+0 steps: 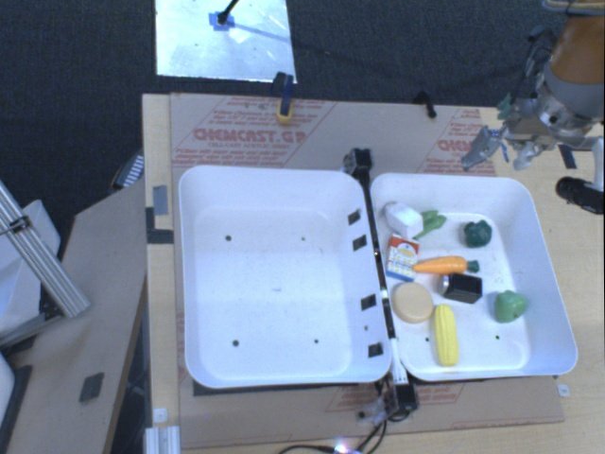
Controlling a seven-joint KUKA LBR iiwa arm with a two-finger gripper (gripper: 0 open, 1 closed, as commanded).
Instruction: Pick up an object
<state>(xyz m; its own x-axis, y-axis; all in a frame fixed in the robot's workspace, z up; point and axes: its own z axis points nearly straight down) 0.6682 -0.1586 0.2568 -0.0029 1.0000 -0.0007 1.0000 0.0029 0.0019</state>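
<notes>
The right bin point(544, 253) holds several small objects: a white block point(405, 219) with a light green piece point(433, 221) beside it, a dark green broccoli point(477, 233), a small printed carton point(402, 257), an orange carrot point(440, 265), a black block point(463, 288), a tan disc point(413, 303), a yellow corn cob point(444, 335) and a green pepper point(510, 305). My gripper point(500, 153) hangs above the bench just beyond the right bin's far edge. It is open, with nothing between its fingers.
The left bin point(274, 272) sits beside the right one, with a black divider strip point(373, 253) between them. A yellow and blue clamp point(283, 97) stands at the bench's far edge. A metal plate point(222, 26) lies on the dark floor behind.
</notes>
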